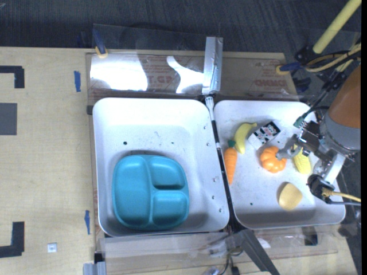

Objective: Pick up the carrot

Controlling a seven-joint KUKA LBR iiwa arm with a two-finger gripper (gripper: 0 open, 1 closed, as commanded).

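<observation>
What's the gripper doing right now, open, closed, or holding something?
Gripper: cannot be told; it sits over the right bin by the orange fruit, away from the carrot.

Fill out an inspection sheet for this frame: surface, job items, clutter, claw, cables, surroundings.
Surface: two white bins, left bin and right bin, on a wooden bench.
Job items: carrot lies in the right bin against its left wall, free.
Clutter: banana, orange fruit, corn cob, yellow potato-like item, small printed box; blue divided tray in the left bin.
Claw: claw above the orange fruit; state unclear.
Cables: yellow cable at the right edge.
Surroundings: dark carpet.
</observation>
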